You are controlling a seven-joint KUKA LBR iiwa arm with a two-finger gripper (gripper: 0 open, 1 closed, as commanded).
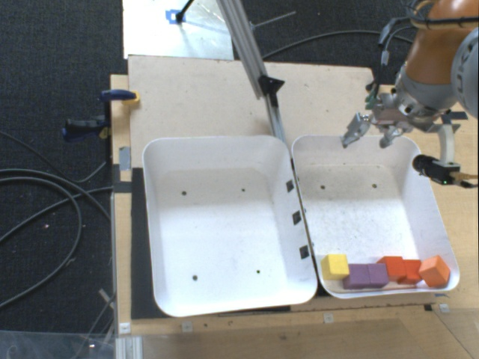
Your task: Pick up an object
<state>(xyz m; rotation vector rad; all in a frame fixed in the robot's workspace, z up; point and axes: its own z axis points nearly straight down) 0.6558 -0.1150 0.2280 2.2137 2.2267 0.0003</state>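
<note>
Lined up along the near wall of the right-hand shallow white plastic bin, from left to right: small yellow foam cube, purple foam block, red-orange foam block, lighter orange foam cube. Yellow cube just beside the purple block; purple touching the red-orange one; orange cube touching or nearly touching the red-orange block, tilted against the bin's near right corner.

Further left, left-hand shallow white plastic bin, side by side with the right one, rims meeting along a slanted line marked by small dark clips. Both resting on a light brown wooden table. Blue and yellow clamp at the table's left edge. Slanted grey metal pole crossing the table's far side, ending near where the bins meet.

At far right, grey robot arm with an orange band, reaching in above the right bin's far rim. Two-finger gripper hanging there with fingers spread apart, nothing between them, well apart from the row of blocks.
</note>
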